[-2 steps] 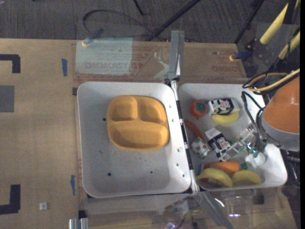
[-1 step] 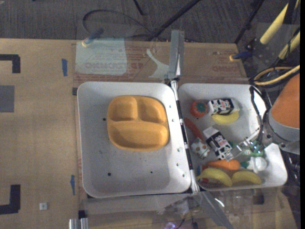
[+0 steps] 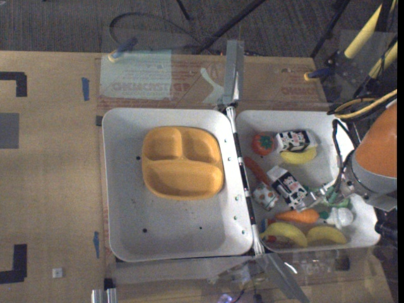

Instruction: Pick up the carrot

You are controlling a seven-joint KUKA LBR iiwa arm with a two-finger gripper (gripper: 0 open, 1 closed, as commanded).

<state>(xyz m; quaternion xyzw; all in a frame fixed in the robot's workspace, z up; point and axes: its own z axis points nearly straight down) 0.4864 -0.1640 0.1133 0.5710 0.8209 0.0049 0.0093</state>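
Carrot (image 3: 299, 217) lying in the right bin (image 3: 360, 235), not yet lifted; claw (image 3: 325, 196) just above it, spread impossible to tell

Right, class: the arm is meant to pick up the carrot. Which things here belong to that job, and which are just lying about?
Belong to the job:
carrot, lying in the right bin
gripper, just above the carrot's leafy end

Just lying about:
orange divided plate in the left bin
tomato
two milk cartons
bananas
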